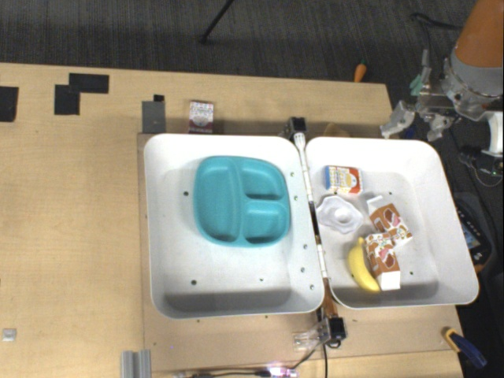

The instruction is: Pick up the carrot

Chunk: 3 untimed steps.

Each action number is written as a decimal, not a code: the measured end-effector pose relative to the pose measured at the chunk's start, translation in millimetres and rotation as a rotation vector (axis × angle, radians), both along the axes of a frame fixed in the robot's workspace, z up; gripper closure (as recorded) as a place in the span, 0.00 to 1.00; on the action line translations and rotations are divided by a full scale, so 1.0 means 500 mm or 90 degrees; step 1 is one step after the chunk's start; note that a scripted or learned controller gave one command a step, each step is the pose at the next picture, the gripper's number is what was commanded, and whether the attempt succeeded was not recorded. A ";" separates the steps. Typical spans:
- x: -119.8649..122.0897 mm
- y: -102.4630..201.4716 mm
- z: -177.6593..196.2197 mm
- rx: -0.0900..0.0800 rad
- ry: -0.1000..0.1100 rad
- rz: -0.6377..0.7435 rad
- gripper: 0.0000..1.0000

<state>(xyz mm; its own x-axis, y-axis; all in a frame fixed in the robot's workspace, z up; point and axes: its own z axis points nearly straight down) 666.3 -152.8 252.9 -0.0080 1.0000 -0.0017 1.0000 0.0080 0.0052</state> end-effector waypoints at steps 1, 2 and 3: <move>-0.047 0.023 -0.124 0.002 0.004 -0.197 0.00; -0.042 0.025 -0.098 0.001 0.000 -0.191 1.00; -0.048 -0.051 0.118 0.000 -0.007 -0.264 1.00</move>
<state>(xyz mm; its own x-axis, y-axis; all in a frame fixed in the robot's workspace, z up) 642.3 -178.2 312.1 0.3959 0.9183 0.0006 0.9182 -0.3959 0.0158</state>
